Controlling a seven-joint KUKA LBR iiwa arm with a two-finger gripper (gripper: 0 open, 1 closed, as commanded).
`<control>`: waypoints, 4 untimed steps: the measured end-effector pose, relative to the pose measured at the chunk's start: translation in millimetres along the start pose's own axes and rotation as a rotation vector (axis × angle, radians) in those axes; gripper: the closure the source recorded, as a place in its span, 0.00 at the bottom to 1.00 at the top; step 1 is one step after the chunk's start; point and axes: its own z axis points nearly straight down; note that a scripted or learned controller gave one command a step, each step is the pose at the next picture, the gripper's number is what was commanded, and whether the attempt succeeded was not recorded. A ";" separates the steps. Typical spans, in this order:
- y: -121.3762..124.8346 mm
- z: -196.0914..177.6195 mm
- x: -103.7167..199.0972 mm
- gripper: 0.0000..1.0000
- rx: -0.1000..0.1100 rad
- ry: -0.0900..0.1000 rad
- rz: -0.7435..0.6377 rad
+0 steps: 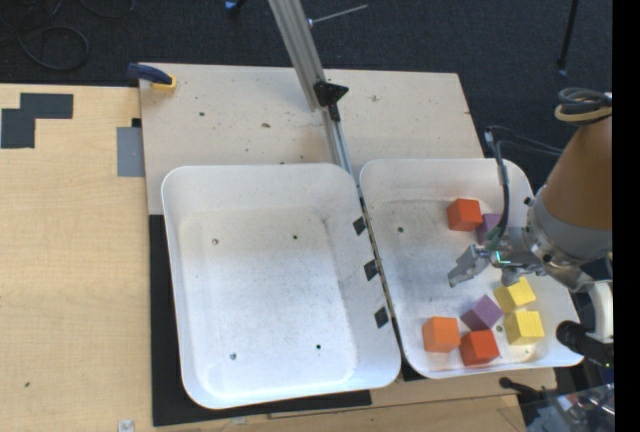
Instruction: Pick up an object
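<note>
My gripper [468,267] hangs over the middle of the right bin [420,182], reaching in from the right. No block sits in it that I can see. An orange cube [463,214] lies just beyond it, with a small purple block [492,223] beside that. Nearer the front edge lie a yellow block [517,294], a purple block [483,312], a second yellow block [526,325], an orange block [440,333] and a red-orange block [479,347]. The gripper is above bare bin floor, left of the yellow block.
The left bin [200,195] stands beside the right one, with a divider [367,250] where they meet. A slanted metal post [295,30] rises behind the bins. The arm's orange band [590,180] and cables [500,180] overhang the right bin's far right side.
</note>
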 end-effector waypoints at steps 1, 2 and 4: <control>0.2 64.1 -0.1 0.00 0.007 0.001 -0.003; 0.9 88.0 -0.7 0.00 -0.001 0.000 -0.006; 8.9 21.7 -6.6 1.00 -0.006 -0.002 -0.005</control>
